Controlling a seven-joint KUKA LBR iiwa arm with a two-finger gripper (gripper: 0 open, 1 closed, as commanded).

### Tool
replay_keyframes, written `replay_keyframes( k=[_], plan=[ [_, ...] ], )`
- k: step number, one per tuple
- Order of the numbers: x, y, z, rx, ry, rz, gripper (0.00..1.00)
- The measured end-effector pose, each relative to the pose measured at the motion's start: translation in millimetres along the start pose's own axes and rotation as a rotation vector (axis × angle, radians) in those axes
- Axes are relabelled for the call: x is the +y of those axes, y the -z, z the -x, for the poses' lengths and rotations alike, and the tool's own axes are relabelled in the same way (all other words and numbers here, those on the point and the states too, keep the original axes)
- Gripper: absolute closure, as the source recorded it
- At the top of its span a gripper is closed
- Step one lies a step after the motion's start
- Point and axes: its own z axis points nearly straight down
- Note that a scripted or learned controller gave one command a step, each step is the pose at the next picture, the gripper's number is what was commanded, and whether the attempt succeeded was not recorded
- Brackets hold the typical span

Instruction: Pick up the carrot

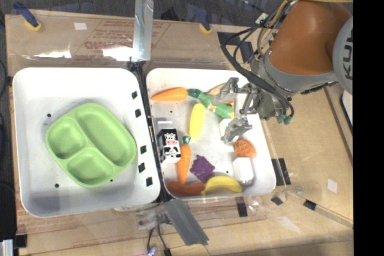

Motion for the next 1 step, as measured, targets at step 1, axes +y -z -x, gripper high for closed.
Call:
replay_keyframes(
  k=[1],
  plan=[
    [13.9, -145.4, 5.1, 0.007, 0.253, 0.005, 0.0]
  ],
)
